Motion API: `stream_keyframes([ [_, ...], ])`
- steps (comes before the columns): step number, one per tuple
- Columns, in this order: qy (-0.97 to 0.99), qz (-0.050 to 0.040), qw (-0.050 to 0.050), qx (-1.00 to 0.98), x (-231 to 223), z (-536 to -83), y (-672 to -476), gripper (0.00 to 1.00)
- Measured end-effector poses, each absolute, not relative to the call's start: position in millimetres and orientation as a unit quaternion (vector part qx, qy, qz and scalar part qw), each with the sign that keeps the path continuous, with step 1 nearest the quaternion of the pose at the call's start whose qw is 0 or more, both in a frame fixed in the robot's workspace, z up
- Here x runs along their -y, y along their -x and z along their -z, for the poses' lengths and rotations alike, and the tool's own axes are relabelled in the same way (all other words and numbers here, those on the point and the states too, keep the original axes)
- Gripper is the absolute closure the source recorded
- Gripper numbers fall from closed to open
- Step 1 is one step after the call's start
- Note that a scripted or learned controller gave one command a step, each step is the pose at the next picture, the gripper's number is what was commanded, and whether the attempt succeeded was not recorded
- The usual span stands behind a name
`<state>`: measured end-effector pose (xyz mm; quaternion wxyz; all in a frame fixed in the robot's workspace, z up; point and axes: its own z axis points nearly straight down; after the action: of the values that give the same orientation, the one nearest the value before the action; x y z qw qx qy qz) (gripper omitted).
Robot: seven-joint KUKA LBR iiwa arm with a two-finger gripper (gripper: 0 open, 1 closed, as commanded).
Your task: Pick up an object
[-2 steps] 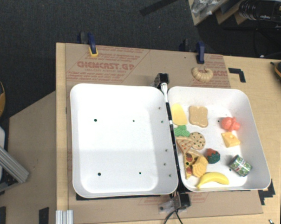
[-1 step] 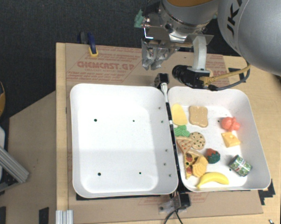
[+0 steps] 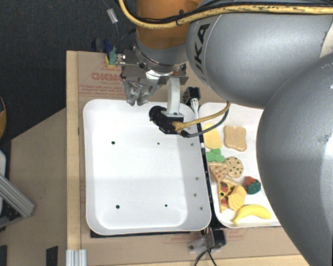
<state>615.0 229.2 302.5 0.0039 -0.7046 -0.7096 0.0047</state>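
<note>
My gripper (image 3: 152, 104) hangs under the orange-banded wrist over the back edge of the left bin (image 3: 98, 171), well left of the toys. The right bin (image 3: 254, 112) holds several toy foods: a yellow wedge (image 3: 212, 139), a slice of toast (image 3: 235, 137), a green leafy piece (image 3: 214, 156), a cookie (image 3: 234, 167), a pizza slice (image 3: 219, 172), a red and green fruit (image 3: 252, 186) and a banana (image 3: 254, 212). Nothing shows in the gripper. The arm's big grey links hide the right bin's far and right parts.
A black divider (image 3: 205, 170) runs between the two bins. A yellow cable (image 3: 203, 121) trails from the gripper across the right bin's back left corner. Brown cardboard (image 3: 72, 153) frames the bins, and metal framing (image 3: 7, 194) stands at the left.
</note>
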Motion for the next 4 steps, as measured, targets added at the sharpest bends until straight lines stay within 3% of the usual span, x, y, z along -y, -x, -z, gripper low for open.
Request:
stream_keyframes([
  [1,0.707,0.0085,-0.005,0.708,-224,-452,-668.7,1.00],
  [2,0.706,0.0023,-0.002,0.708,-226,-454,-666.4,1.00],
  [3,0.705,0.0037,-0.003,0.709,-227,-464,-666.5,1.00],
  [4,0.706,0.0049,-0.003,0.708,-225,-541,-666.0,1.00],
])
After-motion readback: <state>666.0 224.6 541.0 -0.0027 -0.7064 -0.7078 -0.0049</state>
